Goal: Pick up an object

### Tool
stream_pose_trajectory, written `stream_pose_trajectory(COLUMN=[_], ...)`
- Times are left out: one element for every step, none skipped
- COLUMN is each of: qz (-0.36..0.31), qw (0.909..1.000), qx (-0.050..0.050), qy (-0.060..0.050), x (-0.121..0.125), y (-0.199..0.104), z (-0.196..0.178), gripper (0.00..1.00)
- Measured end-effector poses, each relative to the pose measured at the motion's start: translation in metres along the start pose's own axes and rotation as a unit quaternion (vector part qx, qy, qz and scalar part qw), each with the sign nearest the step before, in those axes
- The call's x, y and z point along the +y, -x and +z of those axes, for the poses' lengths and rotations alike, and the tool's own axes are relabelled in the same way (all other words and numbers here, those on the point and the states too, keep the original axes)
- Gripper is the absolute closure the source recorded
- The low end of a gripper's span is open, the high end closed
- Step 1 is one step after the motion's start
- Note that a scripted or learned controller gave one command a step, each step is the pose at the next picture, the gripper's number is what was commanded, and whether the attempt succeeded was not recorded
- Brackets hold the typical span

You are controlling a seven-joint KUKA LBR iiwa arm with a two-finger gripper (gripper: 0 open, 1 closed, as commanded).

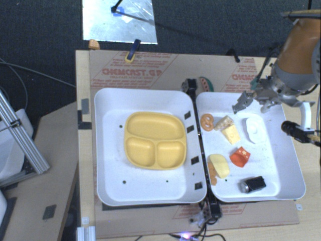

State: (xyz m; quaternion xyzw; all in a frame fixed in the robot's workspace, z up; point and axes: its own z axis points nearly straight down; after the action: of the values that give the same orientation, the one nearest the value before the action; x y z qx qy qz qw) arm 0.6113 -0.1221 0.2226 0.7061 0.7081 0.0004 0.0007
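From above, the grey two-finger gripper (249, 100) hovers with fingers spread, holding nothing, near the far edge of the right white bin (288, 149). The pale yellow cheese wedge (231, 133) sits close beneath; crowding from the brown pretzel (206, 120) and white oval piece (252, 129) risks a mis-grasp. The yellow compartment tray (154, 139) fills the left white bin (108, 149).

tray (154, 139) in left bin (108, 149), food pieces (230, 133) right
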Motion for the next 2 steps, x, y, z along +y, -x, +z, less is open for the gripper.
stream_pose_trajectory(qz=[0.003,0.001], qw=[1.0,1.0], qx=[0.0,0.002], qy=[-0.001,-0.005], x=[-0.002,-0.06], y=[0.064,0.029], z=[0.076,0.142], gripper=[0.0,0.0])
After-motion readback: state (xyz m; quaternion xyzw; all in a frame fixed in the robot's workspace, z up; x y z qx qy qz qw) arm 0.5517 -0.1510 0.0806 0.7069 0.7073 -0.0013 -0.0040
